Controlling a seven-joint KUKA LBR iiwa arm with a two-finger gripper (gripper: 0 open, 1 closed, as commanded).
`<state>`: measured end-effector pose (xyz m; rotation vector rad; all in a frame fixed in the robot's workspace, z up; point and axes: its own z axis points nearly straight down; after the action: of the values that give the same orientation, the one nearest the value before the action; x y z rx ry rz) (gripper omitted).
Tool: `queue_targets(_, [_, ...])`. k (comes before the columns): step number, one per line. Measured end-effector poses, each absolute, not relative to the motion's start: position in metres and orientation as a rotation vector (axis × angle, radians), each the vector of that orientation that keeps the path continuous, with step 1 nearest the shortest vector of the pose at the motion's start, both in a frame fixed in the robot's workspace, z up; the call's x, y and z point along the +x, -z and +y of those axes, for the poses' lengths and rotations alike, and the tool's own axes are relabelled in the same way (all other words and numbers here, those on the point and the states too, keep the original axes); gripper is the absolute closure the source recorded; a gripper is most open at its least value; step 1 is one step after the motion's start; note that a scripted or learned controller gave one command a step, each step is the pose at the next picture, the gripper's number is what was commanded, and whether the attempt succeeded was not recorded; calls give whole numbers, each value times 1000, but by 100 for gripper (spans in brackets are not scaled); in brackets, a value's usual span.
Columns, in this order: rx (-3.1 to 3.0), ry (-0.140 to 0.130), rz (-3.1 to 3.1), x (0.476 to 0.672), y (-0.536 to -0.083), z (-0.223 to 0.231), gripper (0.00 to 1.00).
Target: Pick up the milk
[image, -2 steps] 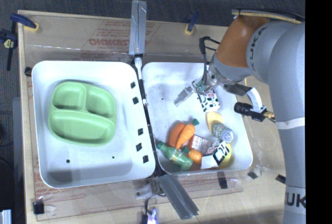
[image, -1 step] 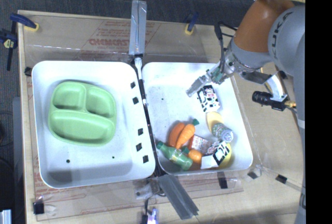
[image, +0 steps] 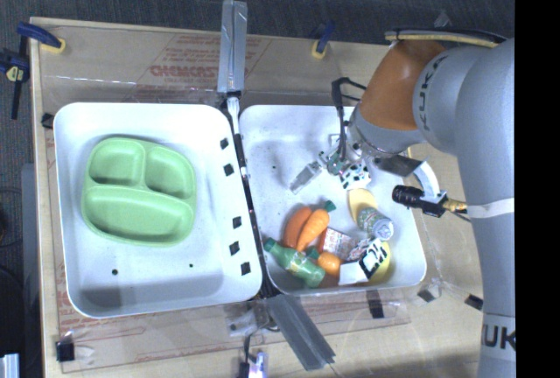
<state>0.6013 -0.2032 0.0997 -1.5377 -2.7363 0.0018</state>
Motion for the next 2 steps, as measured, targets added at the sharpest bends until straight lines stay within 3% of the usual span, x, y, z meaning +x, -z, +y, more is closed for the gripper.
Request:
queue_targets(1, [-1450,0,-2789,642,-174,-211,0])
queue_targets(2, [-1379,-1,-2826,627,-211,-210,0])
